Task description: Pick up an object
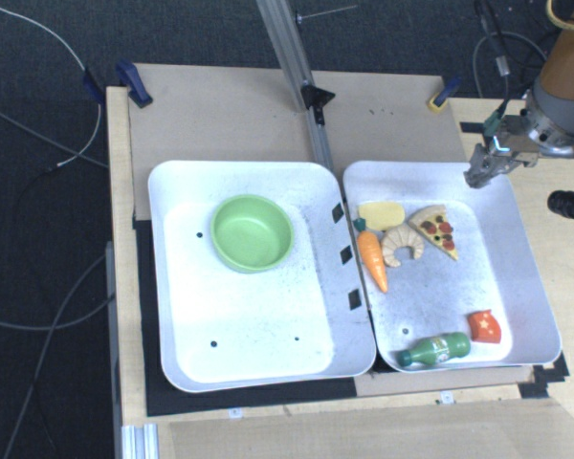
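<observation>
The gripper [482,172] is seen at two o'clock over the right bin's [517,256] rim, its grasp state indiscernible, while the carrot [372,260] lies at the bin's nine o'clock.

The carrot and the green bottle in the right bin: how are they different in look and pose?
The carrot is orange and tapers to a point; the green bottle is green with a white label. The carrot lies near the bin's left wall, pointing toward the near edge; the bottle lies along the near edge. Both lie flat in the right bin.
</observation>
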Available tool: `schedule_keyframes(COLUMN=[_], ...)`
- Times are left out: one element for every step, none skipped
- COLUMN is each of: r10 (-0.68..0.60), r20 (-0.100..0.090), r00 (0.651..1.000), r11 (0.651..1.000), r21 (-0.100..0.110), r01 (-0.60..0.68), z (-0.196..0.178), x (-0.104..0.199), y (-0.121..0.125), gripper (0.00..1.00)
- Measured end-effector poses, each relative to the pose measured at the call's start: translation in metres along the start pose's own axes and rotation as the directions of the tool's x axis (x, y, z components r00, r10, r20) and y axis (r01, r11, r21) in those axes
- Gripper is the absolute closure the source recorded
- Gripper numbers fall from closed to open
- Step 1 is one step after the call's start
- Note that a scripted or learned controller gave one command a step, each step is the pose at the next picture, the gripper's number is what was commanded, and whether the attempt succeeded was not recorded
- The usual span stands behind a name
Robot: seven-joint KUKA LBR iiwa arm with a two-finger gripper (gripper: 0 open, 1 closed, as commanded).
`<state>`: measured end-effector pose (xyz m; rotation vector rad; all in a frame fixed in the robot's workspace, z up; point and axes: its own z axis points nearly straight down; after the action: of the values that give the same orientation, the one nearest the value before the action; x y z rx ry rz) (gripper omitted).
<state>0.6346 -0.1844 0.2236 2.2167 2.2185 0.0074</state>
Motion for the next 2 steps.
schedule_keyframes(r10=[-0.001,-0.004], r20=[0.001,-0.006], r00=[1.0,1.0], r11=[1.0,1.0], r21=[-0.003,0.014], r01=[0.001,0.005], z=[-0.058,-0.06], x=[0.0,0.052], y=[0.002,-0.005], gripper=[1.0,1.0])
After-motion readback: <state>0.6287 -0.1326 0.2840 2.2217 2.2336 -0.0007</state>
